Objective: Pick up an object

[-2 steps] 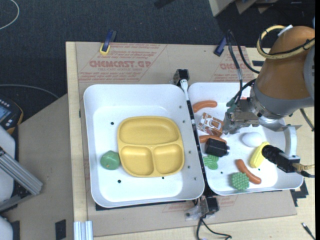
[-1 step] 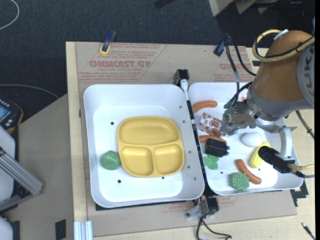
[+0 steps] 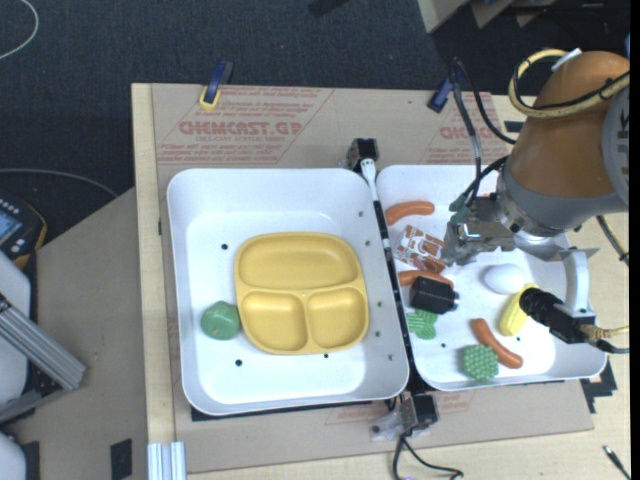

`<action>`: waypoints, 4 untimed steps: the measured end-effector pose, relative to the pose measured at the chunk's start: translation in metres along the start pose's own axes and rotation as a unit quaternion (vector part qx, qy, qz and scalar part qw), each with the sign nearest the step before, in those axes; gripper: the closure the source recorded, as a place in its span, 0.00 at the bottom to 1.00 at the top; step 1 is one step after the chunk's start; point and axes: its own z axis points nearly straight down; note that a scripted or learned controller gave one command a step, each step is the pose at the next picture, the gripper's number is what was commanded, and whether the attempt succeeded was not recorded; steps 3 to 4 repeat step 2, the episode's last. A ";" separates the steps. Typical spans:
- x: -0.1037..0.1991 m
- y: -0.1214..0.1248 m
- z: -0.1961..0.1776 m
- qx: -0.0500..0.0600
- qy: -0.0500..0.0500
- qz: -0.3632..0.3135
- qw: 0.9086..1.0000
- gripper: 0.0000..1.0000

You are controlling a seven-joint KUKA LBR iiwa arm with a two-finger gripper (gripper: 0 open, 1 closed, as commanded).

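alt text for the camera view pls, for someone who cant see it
A grey robot arm with an orange band reaches from the right, its gripper low over the right white bin, which holds small toy foods and a black block. The left white bin holds a yellow divided plastic tray and a green ball.

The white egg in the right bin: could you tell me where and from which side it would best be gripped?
Probably from straight above, across the short width of the white egg. It lies on its side on the floor of the right bin, with bare floor around it, so the fingers should fit on either side of its middle, where the rounded shape is widest.
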 end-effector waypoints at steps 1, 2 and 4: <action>-0.008 -0.004 0.020 0.004 0.001 0.001 1.000 1.00; -0.008 -0.001 0.019 0.002 0.000 0.001 1.000 1.00; -0.008 -0.001 0.019 0.002 0.000 0.001 1.000 1.00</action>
